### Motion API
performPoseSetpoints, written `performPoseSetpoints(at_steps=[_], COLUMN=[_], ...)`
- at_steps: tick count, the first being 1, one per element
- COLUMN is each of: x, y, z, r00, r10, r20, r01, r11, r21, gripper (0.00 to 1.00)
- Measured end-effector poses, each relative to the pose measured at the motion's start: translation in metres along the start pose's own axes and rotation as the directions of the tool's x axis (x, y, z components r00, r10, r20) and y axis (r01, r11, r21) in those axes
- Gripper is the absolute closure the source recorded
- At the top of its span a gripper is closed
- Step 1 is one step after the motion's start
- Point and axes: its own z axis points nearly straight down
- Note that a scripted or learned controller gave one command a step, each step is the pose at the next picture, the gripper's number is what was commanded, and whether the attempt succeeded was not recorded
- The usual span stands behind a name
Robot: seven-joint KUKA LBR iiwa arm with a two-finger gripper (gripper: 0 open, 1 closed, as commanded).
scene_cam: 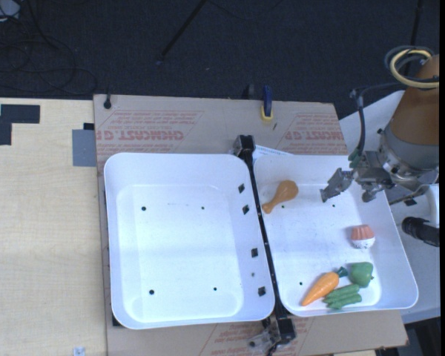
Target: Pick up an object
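The gripper (343, 186), fingers spread and holding nothing, hovers at the right bin's (400, 302) two o'clock, with the chicken drumstick (280, 196) toward its nine o'clock, apart.

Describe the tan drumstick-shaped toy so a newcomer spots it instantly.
Look in the right-hand bin, the one holding toys. Near its upper left, close to the divider, lies the drumstick toy, alone. It is plain tan, while the carrot and green vegetables cluster at the bottom.
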Motion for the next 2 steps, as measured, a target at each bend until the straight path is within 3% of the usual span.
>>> performPoseSetpoints(at_steps=[1, 2], x=[0.024, 0.035], y=[0.071, -0.043], z=[0.04, 0.088], r00=[1.0, 1.0], r10=[-0.003, 0.003], r20=[0.0, -0.003], r01=[0.003, -0.003], r11=[1.0, 1.0], r21=[0.0, 0.013], gripper=[0.0, 0.0])
